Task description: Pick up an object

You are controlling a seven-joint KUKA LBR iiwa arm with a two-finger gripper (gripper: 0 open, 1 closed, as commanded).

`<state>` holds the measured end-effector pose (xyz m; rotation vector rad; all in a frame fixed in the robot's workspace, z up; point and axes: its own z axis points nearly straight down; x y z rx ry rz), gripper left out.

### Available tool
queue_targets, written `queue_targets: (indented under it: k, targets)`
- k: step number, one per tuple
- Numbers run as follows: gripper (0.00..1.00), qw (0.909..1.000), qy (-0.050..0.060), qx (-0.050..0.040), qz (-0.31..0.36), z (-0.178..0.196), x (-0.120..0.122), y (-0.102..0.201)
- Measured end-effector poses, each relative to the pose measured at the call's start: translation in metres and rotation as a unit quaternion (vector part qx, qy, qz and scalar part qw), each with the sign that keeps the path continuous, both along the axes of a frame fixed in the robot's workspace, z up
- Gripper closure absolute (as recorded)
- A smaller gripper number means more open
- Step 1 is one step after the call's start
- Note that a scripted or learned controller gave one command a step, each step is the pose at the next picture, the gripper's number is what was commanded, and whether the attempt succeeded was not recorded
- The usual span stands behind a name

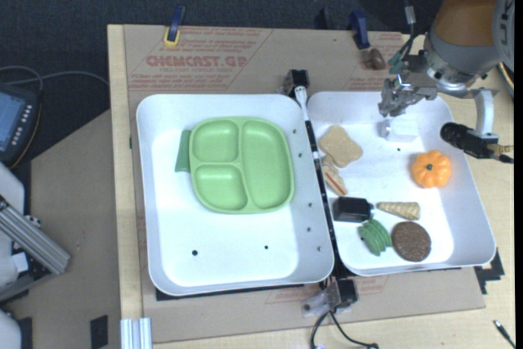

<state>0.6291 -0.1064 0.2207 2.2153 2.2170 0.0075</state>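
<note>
Fingers [395, 104] over right bin [470, 212] far end — state unclear (nothing visibly held); small pumpkin [431, 168] nearest, bread slice [340, 146] beyond.

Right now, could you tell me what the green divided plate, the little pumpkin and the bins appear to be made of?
Green divided plate: likely moulded plastic, matte, one even colour with soft rounded compartment ridges. Little pumpkin: probably plastic or rubber toy food, smooth with a slight sheen and uniform orange; I can't tell which. Bins: apparently thin white plastic, semi-gloss, with rounded moulded corners.
</note>
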Motion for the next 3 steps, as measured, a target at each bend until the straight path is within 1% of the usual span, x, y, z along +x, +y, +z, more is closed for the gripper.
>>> queue_targets:
  k: [1,2,3]
  targets:
    - [1.00,1.0000,0.006,0.0017,0.000,0.008,-0.039,0.020]
    - [1.00,1.0000,0.007,0.0016,-0.001,0.013,-0.082,0.036]
    - [1.00,1.0000,0.007,0.0018,-0.001,-0.006,-0.102,0.049]
